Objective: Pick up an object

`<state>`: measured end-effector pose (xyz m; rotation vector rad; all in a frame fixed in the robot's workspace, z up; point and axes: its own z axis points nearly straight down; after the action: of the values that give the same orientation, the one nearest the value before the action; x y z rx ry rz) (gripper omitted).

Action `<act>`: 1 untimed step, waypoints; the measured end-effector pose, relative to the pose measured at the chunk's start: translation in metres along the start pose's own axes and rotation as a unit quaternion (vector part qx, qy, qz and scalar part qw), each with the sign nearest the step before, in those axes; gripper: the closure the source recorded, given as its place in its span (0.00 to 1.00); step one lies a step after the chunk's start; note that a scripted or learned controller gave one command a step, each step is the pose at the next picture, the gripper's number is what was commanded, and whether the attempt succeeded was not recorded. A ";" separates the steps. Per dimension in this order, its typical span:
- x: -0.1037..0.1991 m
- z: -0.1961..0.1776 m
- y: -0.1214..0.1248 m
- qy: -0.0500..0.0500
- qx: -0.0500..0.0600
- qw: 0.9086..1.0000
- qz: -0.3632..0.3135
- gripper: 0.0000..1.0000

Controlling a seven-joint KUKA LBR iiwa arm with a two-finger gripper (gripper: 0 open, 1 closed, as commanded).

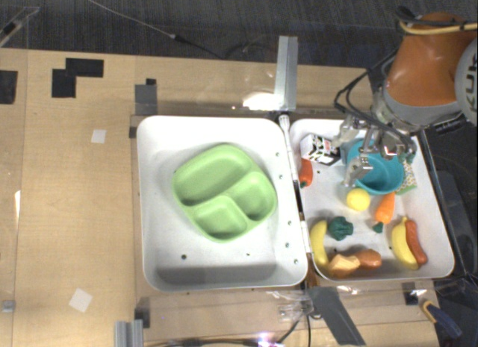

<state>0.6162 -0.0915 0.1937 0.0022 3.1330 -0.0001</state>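
Observation:
My gripper (366,160) hangs over the back of the right bin (441,226), directly above a blue bowl (382,177). Its metal fingers (361,165) reach down at the bowl's left rim. Whether anything sits between them cannot be made out. Below the bowl lie a yellow lemon (358,201) and an orange carrot (384,208). Further front are a green broccoli piece (340,227), a banana (319,241), a brown bread piece (354,262), and a second banana (402,242) beside a red sausage (416,242). A black-and-white toy (321,148) rests at the back left.
The left bin (157,211) holds a green divided plate (224,190). A red-orange item (305,172) lies against the right bin's left wall. A metal post (287,77) stands behind the bins. Cables trail near the arm at the back right.

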 end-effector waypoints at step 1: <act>0.041 0.098 -0.044 -0.001 0.000 1.000 0.005 0.00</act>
<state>0.5759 -0.1357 0.0953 0.0187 3.1317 -0.0008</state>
